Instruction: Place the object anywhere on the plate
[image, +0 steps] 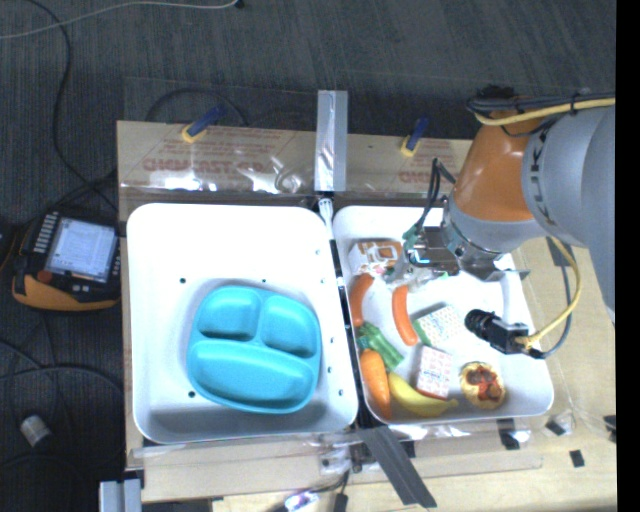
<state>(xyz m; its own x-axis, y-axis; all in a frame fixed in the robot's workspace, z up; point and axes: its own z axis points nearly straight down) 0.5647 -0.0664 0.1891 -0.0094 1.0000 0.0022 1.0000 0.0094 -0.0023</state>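
From my screen I see the counter (590, 300) with two white bins side by side. The left bin (160, 250) carries the blue plate (257, 347), which has three compartments and sits a little toward the near right of that bin. Nothing lies on the plate.

The right bin (535, 390) holds all the toy food. At its far left corner there is a small printed packet (377, 256). Below it, along the left wall, a sausage (359, 300) lies lengthwise, and just beside it a second orange-red sausage (402, 314) lies tilted. A green piece (379, 342) is between them at the lower end. Nearer to me a carrot (375, 380) lies next to a banana (413, 398), and the two touch. A white box with a dotted print (439, 325) is in the middle of the bin, another small box with red print (434, 371) lies on the banana, and a round pastry-like item (481, 384) rests near the near right corner.

The arm (560, 170) comes in from the right, and its orange band is above the far part of the right bin. The gripper (425, 250) hangs over the far part of this bin, near the packet and above the upper end of the tilted sausage. I cannot tell how far the jaws are open, because the wrist covers them, and I see no object between them. A black cable part (497, 329) hangs below the wrist, over the bin.
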